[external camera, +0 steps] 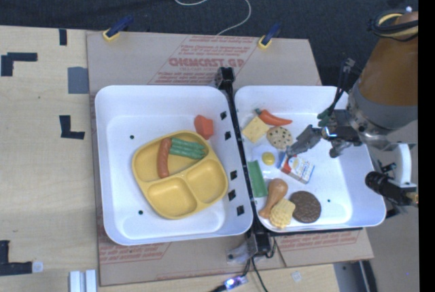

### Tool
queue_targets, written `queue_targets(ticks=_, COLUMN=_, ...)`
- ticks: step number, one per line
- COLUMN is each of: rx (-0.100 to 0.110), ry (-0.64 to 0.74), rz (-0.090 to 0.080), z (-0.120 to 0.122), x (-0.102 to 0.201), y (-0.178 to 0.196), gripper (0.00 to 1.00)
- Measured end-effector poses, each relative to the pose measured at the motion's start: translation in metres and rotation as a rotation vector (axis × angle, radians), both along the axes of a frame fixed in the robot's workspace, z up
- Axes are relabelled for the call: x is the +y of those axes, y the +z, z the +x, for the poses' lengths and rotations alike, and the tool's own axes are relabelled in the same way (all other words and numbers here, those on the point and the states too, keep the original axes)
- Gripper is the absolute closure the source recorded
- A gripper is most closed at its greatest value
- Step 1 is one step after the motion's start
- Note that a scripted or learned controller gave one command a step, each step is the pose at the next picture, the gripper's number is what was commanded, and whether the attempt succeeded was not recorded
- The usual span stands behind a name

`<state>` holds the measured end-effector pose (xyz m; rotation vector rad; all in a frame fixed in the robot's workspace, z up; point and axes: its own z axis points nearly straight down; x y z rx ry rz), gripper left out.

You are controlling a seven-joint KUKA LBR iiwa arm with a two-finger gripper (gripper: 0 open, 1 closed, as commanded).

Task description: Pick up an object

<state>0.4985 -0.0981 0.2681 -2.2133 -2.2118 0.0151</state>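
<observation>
- While nothing is yet between my fingers, I judge I am at the approach step: reaching into the right bin to choose something and take it.
- Far left, the left bin (pixel 109 148) holds a yellow tray (pixel 180 178) with 3 compartments; a sausage (pixel 164 156) and green beans (pixel 187 147) lie in its upper compartment, and a small orange piece (pixel 204 125) sits on the bin floor just beyond the tray. None of that is near my claw.
- Next, the right bin (pixel 353 212) carries the things within reach: a cheese wedge (pixel 253 128) and a red pepper (pixel 274 118) at the top, a spotted cookie (pixel 279 137) below them, a green strip (pixel 256 177) along the left wall, a small yellow ball (pixel 268 159), a drumstick (pixel 275 194), a brown patty (pixel 305 206), and a small white packet (pixel 300 168) near the middle.
- My claw (pixel 297 144) hangs low over the bin, its tips just above the packet and beside the cookie. It points down and to the left; whether it is spread or closed I cannot tell from this slant, and it has hold of nothing that I can see.
- As I read it, the next move calls for settling squarely over the packet, lowering until it sits between the tips, then squeezing before lifting.
- Rightmost, my arm comes in from the side, wrist bent down toward the bin, orange band (pixel 397 20) high above it.
</observation>
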Motion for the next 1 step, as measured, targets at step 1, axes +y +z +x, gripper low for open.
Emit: queue_targets(ticks=1, rx=-0.009, ry=0.003, rz=-0.002, z=0.0018, x=0.0, y=0.0042, gripper=0.0)
